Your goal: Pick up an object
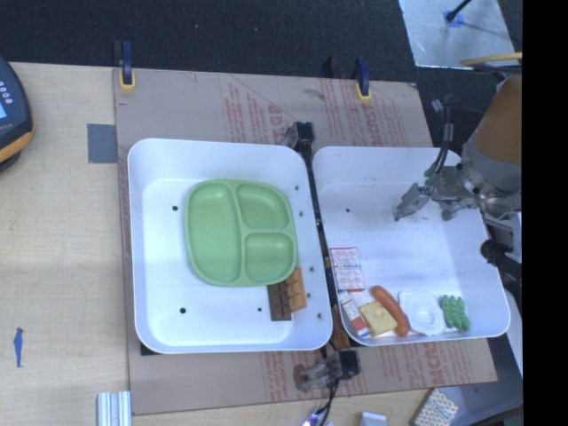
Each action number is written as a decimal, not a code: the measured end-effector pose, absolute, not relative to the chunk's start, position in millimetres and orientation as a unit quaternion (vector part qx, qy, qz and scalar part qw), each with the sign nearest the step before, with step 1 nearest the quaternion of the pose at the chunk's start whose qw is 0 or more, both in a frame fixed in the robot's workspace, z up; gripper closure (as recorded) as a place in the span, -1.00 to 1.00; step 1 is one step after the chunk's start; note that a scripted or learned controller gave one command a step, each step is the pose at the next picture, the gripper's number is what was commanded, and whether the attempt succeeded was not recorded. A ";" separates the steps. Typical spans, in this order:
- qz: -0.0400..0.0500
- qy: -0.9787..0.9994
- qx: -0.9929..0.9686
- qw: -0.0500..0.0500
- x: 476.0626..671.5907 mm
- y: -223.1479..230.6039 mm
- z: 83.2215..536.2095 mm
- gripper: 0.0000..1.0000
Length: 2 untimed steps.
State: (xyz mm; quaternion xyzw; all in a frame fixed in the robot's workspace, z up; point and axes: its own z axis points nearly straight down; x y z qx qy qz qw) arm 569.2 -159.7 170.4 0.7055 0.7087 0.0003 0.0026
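1. The left bin (142, 238) on the worktop (62, 238) holds a green divided plate (240, 232), with a brown waffle-like block (287, 296) just beside its near right corner.
2. The right bin (373, 176) has small toy foods along its near edge: a red-printed card (346, 268), cheese wedge (378, 319), sausage (390, 308), white egg (421, 311), green peas (454, 311).
3. The claw (417, 201) hangs over the right bin's far part, fingers apart, gripping nothing.

I see the pale wooden surface (62, 264) carrying a brown cardboard sheet (231, 109), clamped at its far edge. On the sheet two white bins sit side by side, left bin (146, 238) and right bin (373, 171).
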 end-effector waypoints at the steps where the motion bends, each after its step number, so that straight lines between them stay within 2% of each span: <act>1: -0.003 0.708 0.706 -0.005 492.0 -126.8 141.3 -1.00; 2: -0.001 0.708 0.706 0.000 476.0 -116.9 95.8 -1.00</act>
